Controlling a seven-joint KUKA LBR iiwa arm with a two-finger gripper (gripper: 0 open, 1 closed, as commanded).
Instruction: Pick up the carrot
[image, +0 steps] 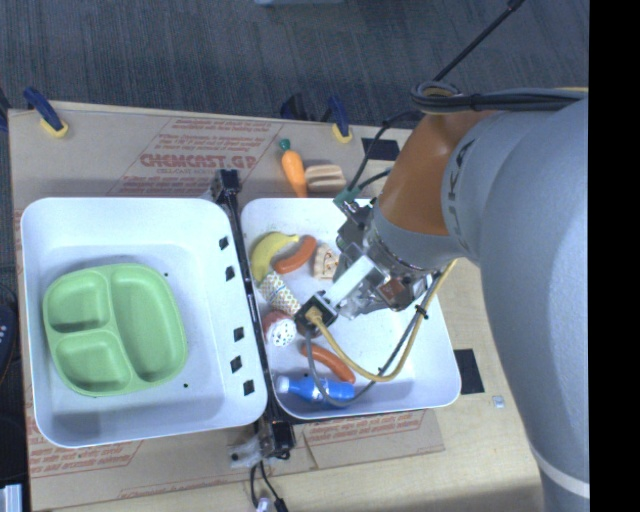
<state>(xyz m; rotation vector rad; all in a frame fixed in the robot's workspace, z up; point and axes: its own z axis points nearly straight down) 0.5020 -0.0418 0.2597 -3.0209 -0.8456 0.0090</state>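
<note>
A small orange carrot (293, 171) with a green top lies on the cardboard just behind the right bin (437, 352), outside its rim. A tan bread-like piece (324, 179) sits beside it. My gripper (386, 290) hangs over the middle of the right bin, well in front of and to the right of the carrot. The wrist covers its tips. A second orange elongated thing (328, 361) lies at the front of the right bin, partly under the yellow cable.
The right bin holds a yellow banana (266, 250), a red sausage (295, 256), a cracker (325, 263), a patterned cylinder (281, 293), a white die (284, 333) and a blue bottle (314, 390). A green divided plate (113, 326) lies in the left bin (60, 225).
</note>
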